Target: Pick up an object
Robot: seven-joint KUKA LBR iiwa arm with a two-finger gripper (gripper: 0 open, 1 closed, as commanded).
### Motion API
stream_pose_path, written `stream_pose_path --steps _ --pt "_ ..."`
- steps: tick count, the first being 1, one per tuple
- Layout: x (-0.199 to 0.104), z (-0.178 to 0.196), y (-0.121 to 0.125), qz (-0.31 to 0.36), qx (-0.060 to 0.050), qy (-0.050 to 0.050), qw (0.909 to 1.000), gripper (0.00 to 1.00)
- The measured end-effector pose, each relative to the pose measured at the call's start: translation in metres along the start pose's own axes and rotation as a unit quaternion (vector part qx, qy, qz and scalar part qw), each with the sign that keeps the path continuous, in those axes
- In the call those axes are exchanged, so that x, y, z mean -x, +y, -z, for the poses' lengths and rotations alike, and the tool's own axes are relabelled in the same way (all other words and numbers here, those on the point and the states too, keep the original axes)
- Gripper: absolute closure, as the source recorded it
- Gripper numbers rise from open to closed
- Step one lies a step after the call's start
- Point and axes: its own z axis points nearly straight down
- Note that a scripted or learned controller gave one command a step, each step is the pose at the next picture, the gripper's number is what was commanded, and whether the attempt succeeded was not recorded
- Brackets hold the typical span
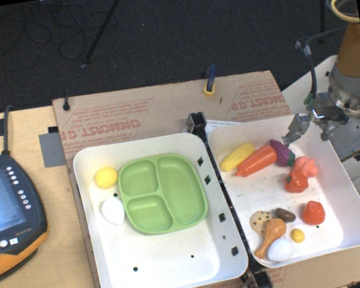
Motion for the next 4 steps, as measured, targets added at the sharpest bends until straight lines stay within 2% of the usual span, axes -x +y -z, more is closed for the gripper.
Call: stream_pose_path --steps 2,3,4 --pt "-0.010 -0.114 0.015 0.003 -0.001 0.000 1.0000 0.00" --pt "-0.014 -0.145 0.016 0.004 -0.001 0.001 1.0000 0.00" --pt "-0.013 -0.134 0.016 0.005 -0.001 0.000 1.0000 1.00"
